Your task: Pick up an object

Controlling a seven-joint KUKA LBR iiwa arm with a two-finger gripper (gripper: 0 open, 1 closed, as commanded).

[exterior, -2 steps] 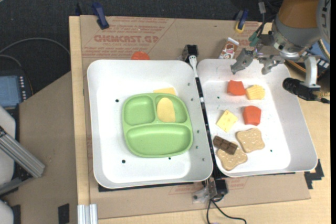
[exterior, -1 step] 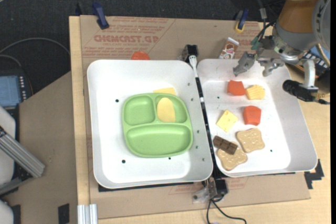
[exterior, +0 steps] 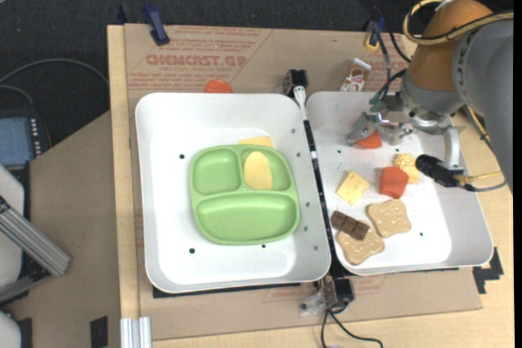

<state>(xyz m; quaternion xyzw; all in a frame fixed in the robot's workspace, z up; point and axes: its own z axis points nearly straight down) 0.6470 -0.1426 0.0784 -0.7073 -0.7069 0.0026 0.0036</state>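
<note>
The bench (exterior: 188, 53) carries two shallow white bins side by side, the left bin (exterior: 163, 175) larger in view than the right bin (exterior: 465, 232). The grey arm (exterior: 489, 53), with its orange band (exterior: 444, 33), comes in over the far right corner of the right bin. A green divided tray (exterior: 236, 212) sits in the middle of the left bin, with a pale yellow piece (exterior: 258, 169) in its far right compartment. The gripper (exterior: 373, 126) hangs low over the far edge of the right bin, fingers spread narrowly over a small red-orange piece (exterior: 369, 142); whether they grip it cannot be told. Nearer the front lie two toast slices (exterior: 389, 218), a cheese wedge (exterior: 353, 187), a red block (exterior: 393, 182) and a chocolate bar (exterior: 349, 223).
</note>
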